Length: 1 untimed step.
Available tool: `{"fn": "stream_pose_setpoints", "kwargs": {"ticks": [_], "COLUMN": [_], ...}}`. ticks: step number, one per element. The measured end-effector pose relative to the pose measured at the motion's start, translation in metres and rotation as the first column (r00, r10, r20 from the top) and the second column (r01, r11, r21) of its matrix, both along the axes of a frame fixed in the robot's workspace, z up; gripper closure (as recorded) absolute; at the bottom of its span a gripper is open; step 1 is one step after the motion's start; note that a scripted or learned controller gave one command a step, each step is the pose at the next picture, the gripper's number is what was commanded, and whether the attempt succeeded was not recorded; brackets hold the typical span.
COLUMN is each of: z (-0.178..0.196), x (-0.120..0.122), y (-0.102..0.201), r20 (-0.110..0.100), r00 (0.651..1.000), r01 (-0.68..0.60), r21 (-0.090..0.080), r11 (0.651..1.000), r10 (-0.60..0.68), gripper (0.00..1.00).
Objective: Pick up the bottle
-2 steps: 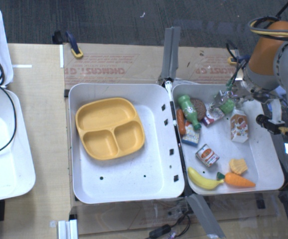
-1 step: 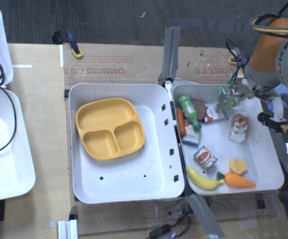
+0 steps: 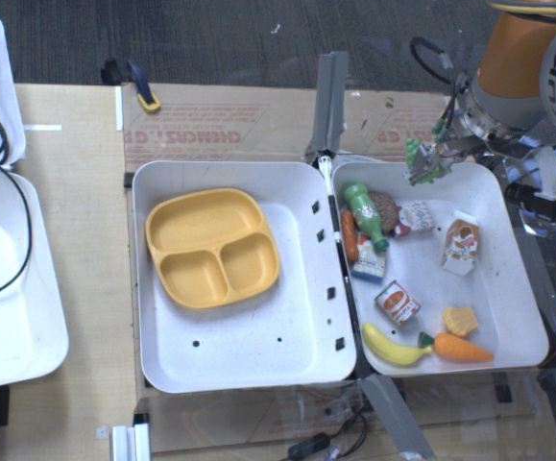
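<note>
Lying slanted, glossy green bottle (image 3: 365, 215) in white bin (image 3: 508, 257).

The arm (image 3: 527, 36) runs off the top right corner, so its upper part is cut away. The gripper (image 3: 429, 161) is small and blurred; whether its fingers grip anything can't be told. The bottle (image 3: 364, 215) covers part of a brown item (image 3: 384, 206) behind it.
</note>
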State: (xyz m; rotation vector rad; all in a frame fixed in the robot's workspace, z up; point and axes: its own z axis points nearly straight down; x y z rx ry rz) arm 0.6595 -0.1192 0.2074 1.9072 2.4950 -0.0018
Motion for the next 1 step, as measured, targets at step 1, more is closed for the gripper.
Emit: {"fn": "stream_pose_setpoints", "kwargs": {"ticks": [1], "z": [0.0075], "x": [0.0006], "y": [-0.0002], "r20": [-0.001], "r00": [1.000], "r01": [-0.002], "r21": [-0.002], "r11": [1.000], "r10": [0.002], "gripper": [1.00]}}
